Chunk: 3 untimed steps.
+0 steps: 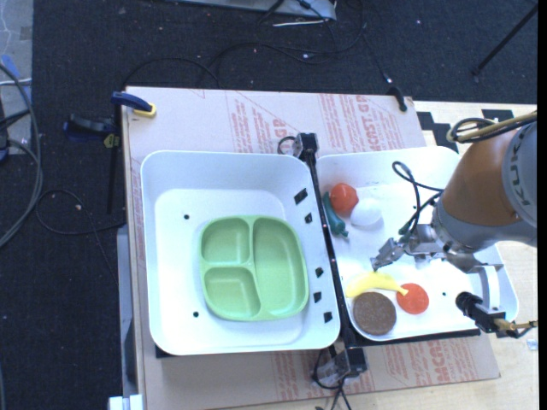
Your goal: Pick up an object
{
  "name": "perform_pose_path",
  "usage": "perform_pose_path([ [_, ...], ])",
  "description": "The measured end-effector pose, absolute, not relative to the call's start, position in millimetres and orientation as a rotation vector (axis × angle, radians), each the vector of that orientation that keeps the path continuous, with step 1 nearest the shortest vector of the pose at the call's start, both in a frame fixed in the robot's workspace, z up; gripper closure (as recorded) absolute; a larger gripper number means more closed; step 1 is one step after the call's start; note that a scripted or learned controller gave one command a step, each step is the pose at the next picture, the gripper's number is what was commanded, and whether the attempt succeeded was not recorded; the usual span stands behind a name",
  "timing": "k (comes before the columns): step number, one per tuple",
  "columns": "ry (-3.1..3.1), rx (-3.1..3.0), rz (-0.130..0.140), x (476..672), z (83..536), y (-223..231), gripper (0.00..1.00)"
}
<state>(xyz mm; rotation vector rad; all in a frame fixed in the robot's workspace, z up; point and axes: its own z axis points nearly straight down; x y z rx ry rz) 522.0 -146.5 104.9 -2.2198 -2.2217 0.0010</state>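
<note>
Banana (381, 284) lies in the right bin (427, 165), just below my gripper (389, 252), long axis crosswise. I cannot tell the jaws' opening; I see nothing held.

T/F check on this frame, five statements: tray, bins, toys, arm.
1. The pale green divided plastic tray lies in the left white bin. True.
2. The yellow toy banana lies in the left bin. False: it lies in the right white bin, just above the brown round disc.
3. The green tray has three compartments. True.
4. The white round ball sits beside the orange-red round toy. True.
5. The gripper hangs over the green tray. False: it is over the right bin, near the banana.
</note>
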Motion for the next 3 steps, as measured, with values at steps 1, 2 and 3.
perform_pose_path([
  [1,-2.223,-2.224,-0.002,522.8,117.6,-147.2,1.0],
  [2,-2.223,-2.223,-0.002,524.0,159.9,-151.6,1.0],
  [3,-2.225,-2.224,-0.004,525.9,222.4,-150.6,1.0],
])
